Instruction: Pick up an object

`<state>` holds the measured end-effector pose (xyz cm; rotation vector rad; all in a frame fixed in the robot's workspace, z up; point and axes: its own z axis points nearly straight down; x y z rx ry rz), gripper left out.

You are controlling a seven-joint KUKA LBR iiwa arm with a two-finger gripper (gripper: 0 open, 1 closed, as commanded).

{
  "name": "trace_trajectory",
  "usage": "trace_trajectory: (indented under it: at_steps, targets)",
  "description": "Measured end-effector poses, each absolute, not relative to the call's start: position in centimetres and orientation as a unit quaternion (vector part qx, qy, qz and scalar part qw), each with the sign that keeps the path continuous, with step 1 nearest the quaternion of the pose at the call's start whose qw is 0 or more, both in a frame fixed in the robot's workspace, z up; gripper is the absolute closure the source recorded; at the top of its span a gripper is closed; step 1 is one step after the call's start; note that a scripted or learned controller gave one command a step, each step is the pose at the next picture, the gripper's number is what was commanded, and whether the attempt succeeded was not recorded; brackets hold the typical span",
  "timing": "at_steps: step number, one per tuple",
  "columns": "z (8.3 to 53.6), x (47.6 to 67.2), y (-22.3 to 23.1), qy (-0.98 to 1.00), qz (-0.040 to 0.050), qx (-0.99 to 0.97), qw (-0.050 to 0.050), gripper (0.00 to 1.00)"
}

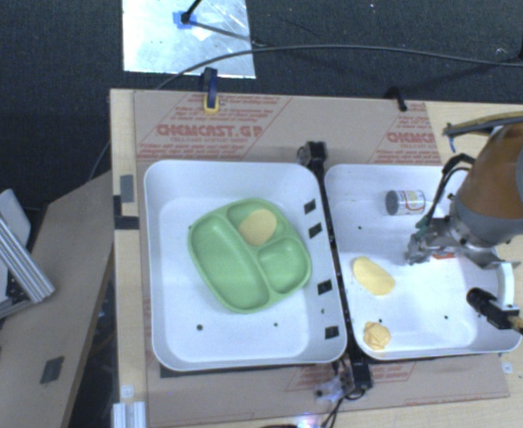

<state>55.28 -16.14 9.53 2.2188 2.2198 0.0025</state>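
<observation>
In the right bin [439, 328], gripper [419, 250] sits low btwn a small can [404, 201] and a yellow lump [373, 276]; open or closed, can't tell.

On your counter [270, 119] lies a brown sheet printed with red lettering, and the two white bins sit side by side on it. A black clamp strip [325, 239] runs between them. At the far edge, a blue-and-yellow clamp [210, 90] grips the sheet. Beyond it, a shiny silver square [185, 25] rests on dark carpet [38, 78].
</observation>
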Motion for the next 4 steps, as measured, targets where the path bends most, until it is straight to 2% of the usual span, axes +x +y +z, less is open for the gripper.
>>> trace_trajectory:
  at_steps: [2, 3, 4]
  targets:
    - [21.1, 54.5, -17.2, 0.709, 0.0019, 0.706, 0.004, 1.00]
    - [24.6, 54.7, -17.2, 0.709, 0.0015, 0.705, 0.003, 1.00]
    - [24.1, 54.3, -10.8, 0.711, 0.0014, 0.703, 0.000, 1.00]
